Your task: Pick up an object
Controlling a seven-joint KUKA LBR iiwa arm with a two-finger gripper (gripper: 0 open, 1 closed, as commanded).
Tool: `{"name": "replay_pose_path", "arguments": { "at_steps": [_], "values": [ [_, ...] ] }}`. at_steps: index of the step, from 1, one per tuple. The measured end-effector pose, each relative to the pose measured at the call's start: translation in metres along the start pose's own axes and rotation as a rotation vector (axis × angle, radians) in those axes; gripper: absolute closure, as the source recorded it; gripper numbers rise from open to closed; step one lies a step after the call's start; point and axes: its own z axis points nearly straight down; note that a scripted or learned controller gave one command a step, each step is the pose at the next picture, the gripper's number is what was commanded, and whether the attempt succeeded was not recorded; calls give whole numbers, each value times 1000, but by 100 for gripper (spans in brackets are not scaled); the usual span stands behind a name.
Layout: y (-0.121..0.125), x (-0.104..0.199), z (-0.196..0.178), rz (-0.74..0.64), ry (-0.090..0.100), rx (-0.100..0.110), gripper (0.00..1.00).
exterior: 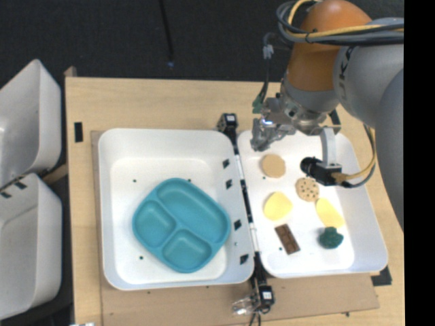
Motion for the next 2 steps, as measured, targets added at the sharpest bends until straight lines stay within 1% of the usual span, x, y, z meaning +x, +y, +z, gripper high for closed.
{"name": "replay_pose_path", "arguments": {
  "at_steps": [1, 2],
  "values": [
    [-2, 56, 13, 0, 0, 1, 100],
    [0, 104, 23, 1, -1, 1, 100]
  ]
}}
